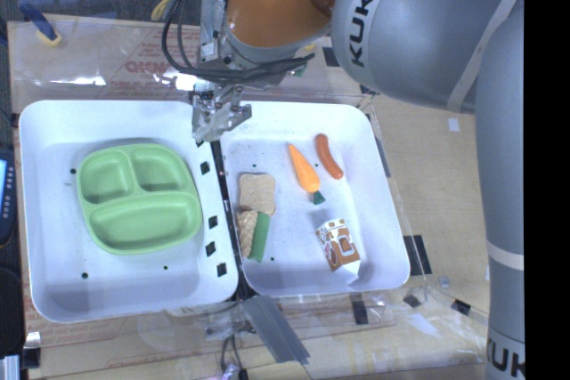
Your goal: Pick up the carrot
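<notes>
An orange carrot [305, 171] with a green stub at its lower end lies in the right bin [378, 191], near its middle, tilted top-left to bottom-right. My gripper [216, 122] hangs over the far end of the divide between the two bins, well to the left of the carrot and apart from it. Nothing shows between its fingertips.
A sausage [329, 156] lies just right of the carrot. A bread slice [256, 192], a cracker [245, 231] and a green stick [259, 237] lie left of it, a small printed carton [339, 246] below. A green divided plate [138, 196] fills the left bin [44, 191].
</notes>
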